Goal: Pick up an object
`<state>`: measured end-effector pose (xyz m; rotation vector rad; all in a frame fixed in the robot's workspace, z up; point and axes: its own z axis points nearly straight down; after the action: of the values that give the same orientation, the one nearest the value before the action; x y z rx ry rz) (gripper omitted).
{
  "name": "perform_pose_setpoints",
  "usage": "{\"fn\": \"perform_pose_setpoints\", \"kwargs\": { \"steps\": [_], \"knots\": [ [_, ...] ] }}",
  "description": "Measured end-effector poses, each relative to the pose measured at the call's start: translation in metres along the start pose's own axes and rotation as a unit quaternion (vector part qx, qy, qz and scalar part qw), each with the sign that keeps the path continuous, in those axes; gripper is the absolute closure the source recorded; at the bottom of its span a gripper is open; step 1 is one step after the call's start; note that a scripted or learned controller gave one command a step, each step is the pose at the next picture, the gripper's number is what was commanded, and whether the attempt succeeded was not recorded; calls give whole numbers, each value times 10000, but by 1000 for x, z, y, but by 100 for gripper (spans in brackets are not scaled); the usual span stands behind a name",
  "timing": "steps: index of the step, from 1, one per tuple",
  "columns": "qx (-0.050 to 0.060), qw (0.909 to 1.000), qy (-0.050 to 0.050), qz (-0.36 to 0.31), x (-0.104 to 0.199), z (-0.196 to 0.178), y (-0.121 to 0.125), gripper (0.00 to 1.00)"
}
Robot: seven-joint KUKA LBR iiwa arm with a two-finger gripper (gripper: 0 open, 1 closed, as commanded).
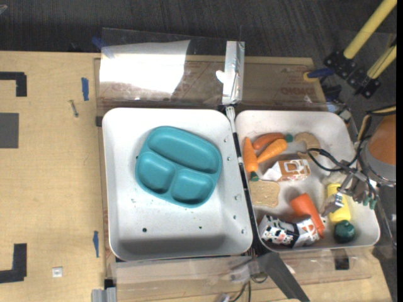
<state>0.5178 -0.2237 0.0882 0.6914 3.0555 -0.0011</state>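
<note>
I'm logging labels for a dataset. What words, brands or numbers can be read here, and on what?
None can be read.
Small carton: orange and white print, too blurred.
Black-and-white carton: cow-patch pattern, no legible text.
Cardboard behind the right bin: faint printed marks, too small to read.

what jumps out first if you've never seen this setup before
The big teal plastic divided plate stands out most, lying alone in the left white bin. Next comes the clutter in the right white bin: orange toy carrots, a tan bread slice and a black-and-white cow-patterned carton. The claw reaches in at that bin's right side, near a small yellow toy piece.
</note>
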Motion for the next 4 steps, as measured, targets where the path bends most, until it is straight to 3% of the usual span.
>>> {"fn": "perform_pose_setpoints", "kwargs": {
  "steps": [1, 2, 3, 4],
  "knots": [
    [-3, 10000, -55, -12, -3, -13, 1, 100],
    [-5, 9867, -9, -1626, -9, -1, 5, 100],
    [-3, 9867, -14, -1624, -10, 0, 5, 0],
    [-4, 9867, -73, -1624, -13, -13, 6, 100]
  ]
}}
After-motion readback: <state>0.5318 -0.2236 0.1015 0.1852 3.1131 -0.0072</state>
